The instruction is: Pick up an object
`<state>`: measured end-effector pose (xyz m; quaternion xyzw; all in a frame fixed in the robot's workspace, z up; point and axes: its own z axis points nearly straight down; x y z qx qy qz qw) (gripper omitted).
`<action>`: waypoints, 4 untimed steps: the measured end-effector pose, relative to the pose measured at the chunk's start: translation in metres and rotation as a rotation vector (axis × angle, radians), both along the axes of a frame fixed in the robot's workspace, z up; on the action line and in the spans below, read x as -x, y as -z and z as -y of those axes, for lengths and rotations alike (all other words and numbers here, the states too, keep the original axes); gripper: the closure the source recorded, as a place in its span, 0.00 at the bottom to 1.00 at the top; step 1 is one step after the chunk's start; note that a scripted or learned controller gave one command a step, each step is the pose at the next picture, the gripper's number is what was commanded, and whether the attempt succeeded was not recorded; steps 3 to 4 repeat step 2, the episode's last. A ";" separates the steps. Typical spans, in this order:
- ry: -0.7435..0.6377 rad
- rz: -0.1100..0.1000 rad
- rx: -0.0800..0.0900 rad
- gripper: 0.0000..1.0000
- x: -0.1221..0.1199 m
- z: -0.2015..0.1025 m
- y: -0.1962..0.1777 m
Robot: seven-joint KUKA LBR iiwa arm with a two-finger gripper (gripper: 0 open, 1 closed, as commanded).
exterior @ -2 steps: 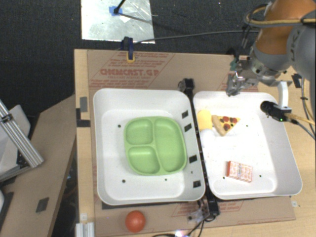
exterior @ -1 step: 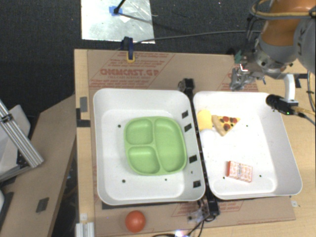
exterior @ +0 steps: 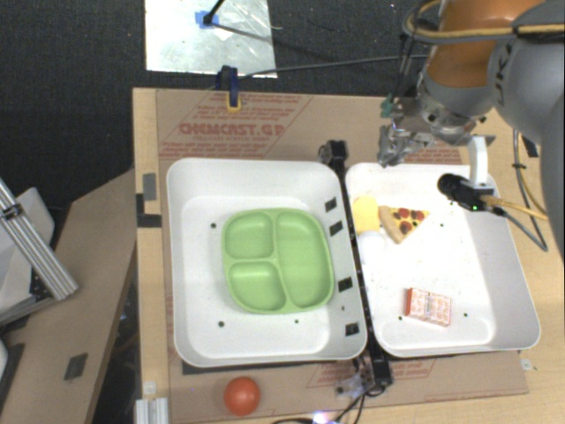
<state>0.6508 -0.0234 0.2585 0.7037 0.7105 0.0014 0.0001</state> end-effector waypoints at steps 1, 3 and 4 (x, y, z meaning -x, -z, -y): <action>0.001 -0.002 0.000 1.00 0.012 -0.048 0.017; 0.000 -0.001 0.000 1.00 0.024 -0.104 0.014; 0.000 -0.001 0.000 1.00 0.024 -0.104 0.014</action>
